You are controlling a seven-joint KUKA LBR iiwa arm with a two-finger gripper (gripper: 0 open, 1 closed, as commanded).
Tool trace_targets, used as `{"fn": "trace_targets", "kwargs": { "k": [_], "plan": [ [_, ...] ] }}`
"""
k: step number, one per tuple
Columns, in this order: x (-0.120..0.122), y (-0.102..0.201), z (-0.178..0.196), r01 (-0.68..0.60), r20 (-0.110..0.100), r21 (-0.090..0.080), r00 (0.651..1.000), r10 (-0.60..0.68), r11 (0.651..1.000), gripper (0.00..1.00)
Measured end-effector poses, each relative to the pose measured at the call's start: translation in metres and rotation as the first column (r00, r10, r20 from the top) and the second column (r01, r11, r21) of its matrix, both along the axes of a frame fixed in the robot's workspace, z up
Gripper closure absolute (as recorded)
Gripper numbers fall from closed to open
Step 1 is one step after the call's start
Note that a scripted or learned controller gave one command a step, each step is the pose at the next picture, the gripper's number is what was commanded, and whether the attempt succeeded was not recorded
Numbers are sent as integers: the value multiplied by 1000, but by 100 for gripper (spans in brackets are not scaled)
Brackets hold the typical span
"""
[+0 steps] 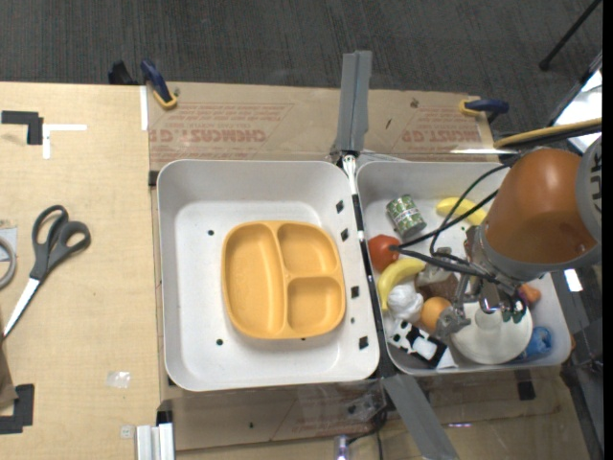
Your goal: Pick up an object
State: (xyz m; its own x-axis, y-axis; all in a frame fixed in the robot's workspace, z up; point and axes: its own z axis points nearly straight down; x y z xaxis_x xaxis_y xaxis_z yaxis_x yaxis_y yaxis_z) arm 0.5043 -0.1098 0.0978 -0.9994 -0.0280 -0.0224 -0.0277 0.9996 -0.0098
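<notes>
Two white bins (182,257), one orange divided plate (283,279), one pair of scissors (48,247), perhaps two bananas (397,278), one green can (406,216)

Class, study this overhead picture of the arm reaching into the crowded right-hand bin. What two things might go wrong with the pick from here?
1. Crowding: the yellow banana, red tomato-like fruit, small orange ball and white round dish lie packed together, so the gripper may nudge neighbours or catch two things at once.
2. Snagging: black cables loop over the right white bin near the green labelled can and might drag on objects.
</notes>
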Motion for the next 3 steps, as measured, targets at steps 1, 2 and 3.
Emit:
{"fn": "trace_targets", "kwargs": {
  "k": [1,2,3],
  "plan": [
    [-2,1,1,12,6,-3,1000,-12,1000,0],
    [-4,3,1,153,11,-1,988,-153,988,0],
    [-4,6,1,328,8,6,945,-328,945,0]
  ]
}}
